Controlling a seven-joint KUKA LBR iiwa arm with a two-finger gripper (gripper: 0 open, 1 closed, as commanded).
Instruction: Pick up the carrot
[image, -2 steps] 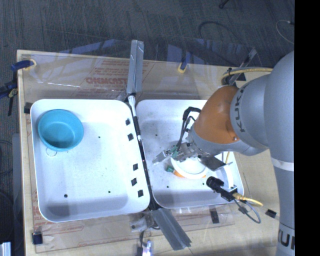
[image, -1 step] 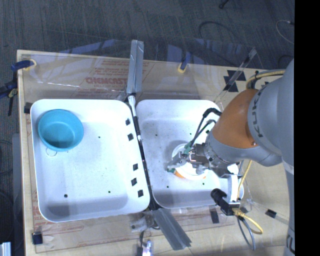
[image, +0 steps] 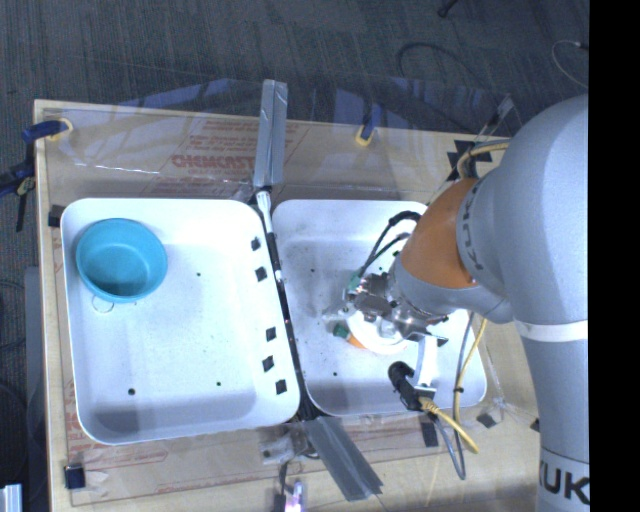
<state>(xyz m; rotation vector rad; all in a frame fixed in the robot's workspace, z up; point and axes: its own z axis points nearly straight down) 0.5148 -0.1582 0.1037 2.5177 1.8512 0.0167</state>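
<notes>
The carrot (image: 356, 341) lies in the right bin (image: 310, 250), a small orange piece with a green end, resting against a pale round object (image: 378, 343). My gripper (image: 362, 318) is low over the bin, directly above and touching close to the carrot. The wrist and arm (image: 445, 250) hide most of the fingers, and much of the carrot is covered by the gripper body.
A blue bowl (image: 121, 260) sits in the far left corner of the left bin (image: 170, 390). A divider with black clips (image: 272, 330) runs between the bins. Cables and a black fitting (image: 405, 385) hang beside the wrist near the right bin's front wall.
</notes>
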